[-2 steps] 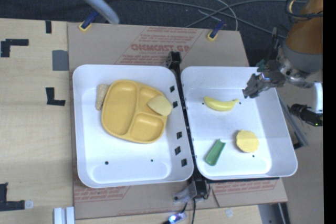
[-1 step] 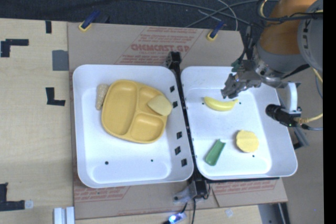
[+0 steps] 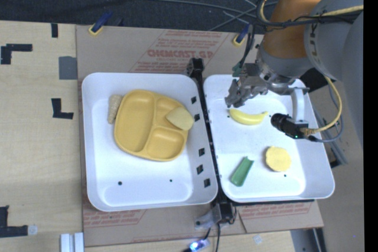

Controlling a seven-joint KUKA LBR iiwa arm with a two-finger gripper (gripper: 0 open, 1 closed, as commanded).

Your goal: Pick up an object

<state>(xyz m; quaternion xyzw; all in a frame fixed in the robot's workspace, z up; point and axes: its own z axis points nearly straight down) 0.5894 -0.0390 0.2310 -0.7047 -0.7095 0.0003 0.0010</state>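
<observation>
Grey-armed, the gripper (image 3: 238, 97) hangs over the far left of the right bin (image 3: 313, 186), just above a yellow banana (image 3: 248, 117); whether its fingers are spread or pressed together cannot be told. A green block (image 3: 241, 171) and a yellow round piece (image 3: 277, 159) lie nearer. Leftward, the left bin (image 3: 97, 186) carries a yellow divided plate (image 3: 144, 127).

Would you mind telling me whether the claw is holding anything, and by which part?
Nothing is visibly held: the claw hovers just above the banana's left end.
</observation>
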